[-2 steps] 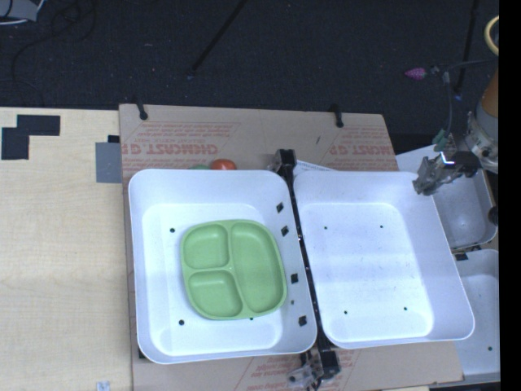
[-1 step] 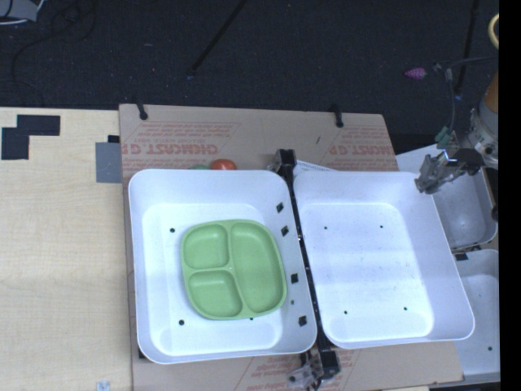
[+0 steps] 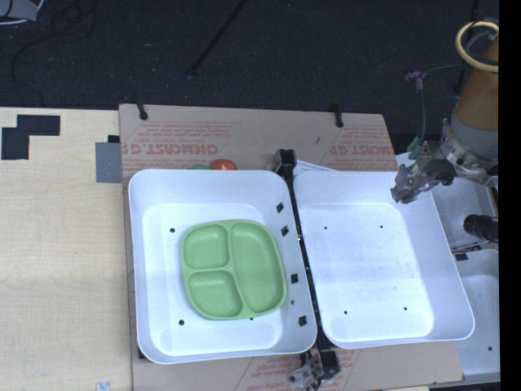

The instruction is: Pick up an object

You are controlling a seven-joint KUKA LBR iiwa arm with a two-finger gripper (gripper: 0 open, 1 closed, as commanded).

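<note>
A light green divided plate (image 3: 233, 269) with three compartments lies flat in the left white bin (image 3: 155, 210). The gripper (image 3: 404, 191) hangs at the far right corner of the right white bin (image 3: 423, 300), above its rim. It is well apart from the plate. The grey arm with its orange band (image 3: 479, 88) rises behind it at the right edge.
A small red and green object (image 3: 221, 165) peeks from behind the back wall of the left bin. A black divider (image 3: 295, 251) runs between the two bins. Cardboard (image 3: 244, 137) lies under both bins, and a wooden bench top (image 3: 57, 243) spreads to the left.
</note>
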